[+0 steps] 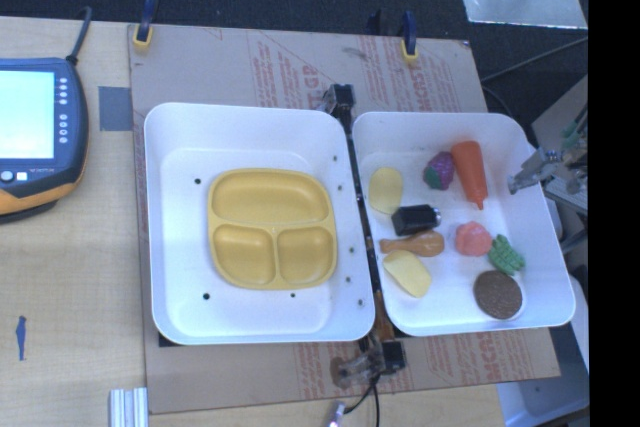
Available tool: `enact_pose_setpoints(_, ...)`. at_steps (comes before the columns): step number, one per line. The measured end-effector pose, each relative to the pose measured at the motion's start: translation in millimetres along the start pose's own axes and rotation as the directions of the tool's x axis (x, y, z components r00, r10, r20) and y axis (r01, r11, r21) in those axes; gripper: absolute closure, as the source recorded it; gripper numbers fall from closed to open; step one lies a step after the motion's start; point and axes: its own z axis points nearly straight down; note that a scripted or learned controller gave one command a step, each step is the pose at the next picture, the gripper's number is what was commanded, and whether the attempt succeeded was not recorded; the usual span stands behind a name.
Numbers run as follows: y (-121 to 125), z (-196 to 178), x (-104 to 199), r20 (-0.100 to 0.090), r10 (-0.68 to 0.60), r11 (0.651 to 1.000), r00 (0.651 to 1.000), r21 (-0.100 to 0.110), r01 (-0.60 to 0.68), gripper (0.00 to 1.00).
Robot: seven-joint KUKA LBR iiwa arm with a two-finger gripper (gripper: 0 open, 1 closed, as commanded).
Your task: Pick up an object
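Well, gripper (527, 177) was seen at the right bin's (560, 245) right rim, finger state couldn't be told; carrot (469, 171) lay just left, untouched.

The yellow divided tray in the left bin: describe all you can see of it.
The yellow tray looks like moulded plastic, with rounded corners and three compartments: one long one along the far side and two smaller ones in front. It lies flat, open side up, near the middle of the left bin, holding nothing. Only the bin floor touches it.

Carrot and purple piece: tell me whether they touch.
Touching. The camera view shows the orange carrot and the purple piece edge to edge, no white bin floor between.
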Motion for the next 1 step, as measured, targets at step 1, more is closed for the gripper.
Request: enact_pose_setpoints(1, 93.9, 86.7, 16.0, 0.001, -0.001, 1.000, 1.000, 0.001, 0.001, 0.00)
